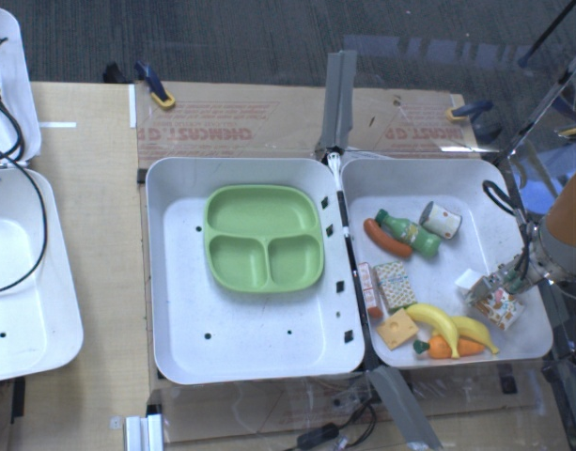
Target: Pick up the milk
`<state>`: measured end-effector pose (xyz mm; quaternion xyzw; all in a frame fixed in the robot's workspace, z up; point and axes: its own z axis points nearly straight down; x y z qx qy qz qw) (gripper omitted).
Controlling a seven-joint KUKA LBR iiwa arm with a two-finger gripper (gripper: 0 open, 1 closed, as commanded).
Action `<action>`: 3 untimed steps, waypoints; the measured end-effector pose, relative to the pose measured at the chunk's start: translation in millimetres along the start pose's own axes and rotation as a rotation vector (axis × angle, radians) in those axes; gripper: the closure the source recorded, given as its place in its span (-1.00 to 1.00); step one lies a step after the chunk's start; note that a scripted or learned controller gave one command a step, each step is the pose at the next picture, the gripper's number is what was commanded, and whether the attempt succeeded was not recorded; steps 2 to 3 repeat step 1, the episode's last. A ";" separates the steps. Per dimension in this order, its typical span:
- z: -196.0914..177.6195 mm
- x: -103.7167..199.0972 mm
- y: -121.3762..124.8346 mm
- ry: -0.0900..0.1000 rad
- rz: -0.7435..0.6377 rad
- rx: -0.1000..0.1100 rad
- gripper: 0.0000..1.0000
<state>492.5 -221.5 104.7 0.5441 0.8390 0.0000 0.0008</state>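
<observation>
The milk carton (495, 308), small and white with colourful print, is tilted at the right side of the right bin (438, 172), close to its right wall. My gripper (507, 280) comes down from the arm (562, 238) at the right edge and sits directly on the carton's top. Its fingers look shut on the carton's upper ridge. The carton's lower corner is at or just above the bin floor; I cannot tell which.
The right bin also holds a banana (449, 325), a carrot (447, 348), a cheese wedge (396, 330), a patterned box (394, 283), a green bottle (410, 234), a sausage (387, 239), a can (442, 220) and a white block (468, 279). A green divided plate (264, 238) lies in the left bin.
</observation>
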 end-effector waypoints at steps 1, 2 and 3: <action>-87.6 37.8 4.6 0.001 0.380 0.002 1.00; -87.6 37.8 4.6 0.001 0.380 0.002 1.00; -87.6 37.8 4.6 0.001 0.380 0.002 1.00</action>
